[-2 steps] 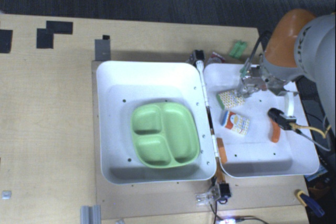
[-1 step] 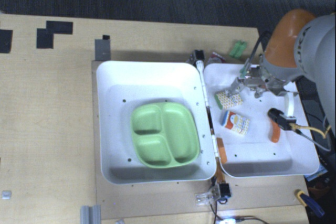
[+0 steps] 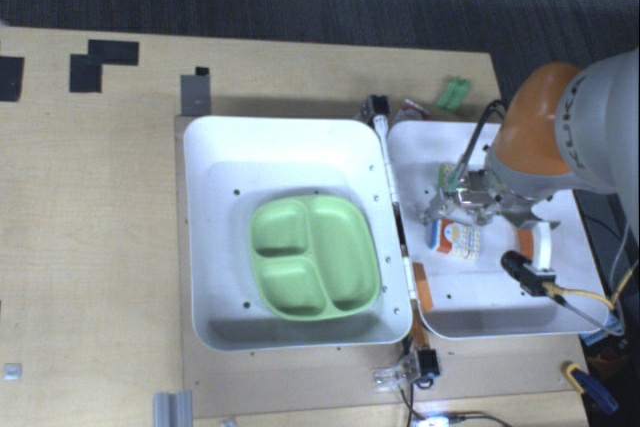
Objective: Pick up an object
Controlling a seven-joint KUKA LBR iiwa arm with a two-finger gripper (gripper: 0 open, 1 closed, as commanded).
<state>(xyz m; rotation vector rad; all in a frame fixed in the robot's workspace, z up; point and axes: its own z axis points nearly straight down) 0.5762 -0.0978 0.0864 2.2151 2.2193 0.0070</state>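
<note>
In the right bin (image 3: 480, 310), a small white packet with orange and blue print (image 3: 458, 240) lies near the middle. My gripper (image 3: 450, 205) hangs just above the packet's far edge, under the grey wrist and its orange band. Nothing can be seen held in it. A small orange piece (image 3: 527, 242) lies to the right of the packet, partly behind the wrist. Another orange piece (image 3: 422, 291) lies against the bin's left wall.
The left bin (image 3: 215, 215) holds a green divided plate (image 3: 313, 255). A green object (image 3: 455, 93) lies on the bench beyond the right bin. Cables and small clips sit at the bins' near and far joints.
</note>
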